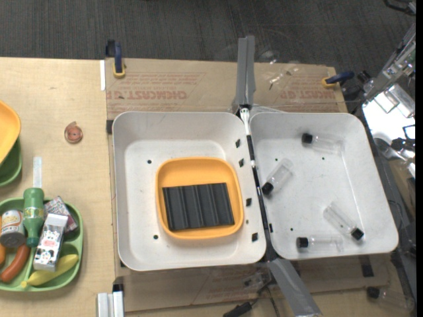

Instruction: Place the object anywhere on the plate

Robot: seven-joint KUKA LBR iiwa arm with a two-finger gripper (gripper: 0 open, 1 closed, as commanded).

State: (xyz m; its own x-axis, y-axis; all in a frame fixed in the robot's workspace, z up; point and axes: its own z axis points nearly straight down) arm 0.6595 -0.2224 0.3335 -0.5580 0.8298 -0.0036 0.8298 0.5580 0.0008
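Note:
In the left white bin (132,177) lies a square orange plate (198,166) with rounded corners. A dark grey ribbed slab (198,205) rests flat on the plate and covers most of its middle. The right white bin (370,177) holds several clear vials with black caps: one near the divider (276,177), one at the back (316,140), one at the front right (344,222) and one by the front wall (317,243).
On the wooden table to the left stand a green plate of toy food (39,243), a yellow bowl (6,137) and a small pink disc (73,133). Clamps (117,61) hold the cardboard behind the bins. A grey post (245,71) rises at the divider.

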